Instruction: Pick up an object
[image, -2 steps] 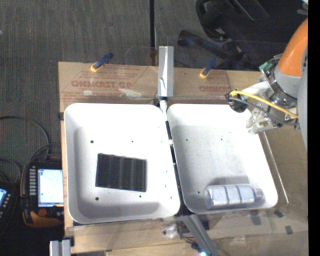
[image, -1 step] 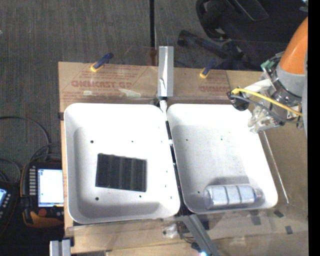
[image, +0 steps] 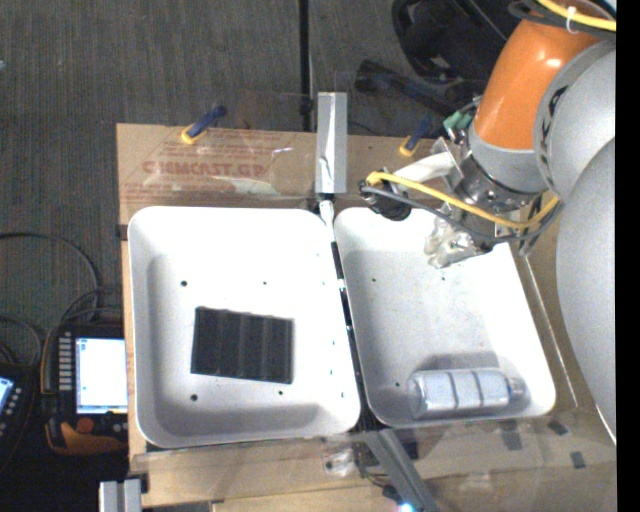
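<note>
While you watched from above, the pincer hung over the far part of the shallow white right-hand bin, close to that bin's rear wall. You could not tell whether the pincer was apart or together, because its pale tip blurred against the white floor beneath it. You could see nothing clamped in it.

Just above the pincer, a looping yellow cable ran across the wrist. Beyond that the orange band wrapped the grey arm, which came in from the pincer's right.

Toward the camera from the pincer, well apart from it, a silver-grey ribbed block with rounded ends lay flat in the same bin. It sat against the near wall, with its long side along that wall.

To the pincer's left and slightly behind it, an upright grey metal bar stood where the two bins met.

Farther to the pincer's left and nearer the camera, across the divide, a black ribbed rectangular slab lay flat on the floor of the shallow white left-hand bin. It touched no wall.

Farthest out on that side, you had a blue-handled clamp on the brown board behind the left-hand bin. A handheld pendant with a lit screen lay off the bench.
</note>
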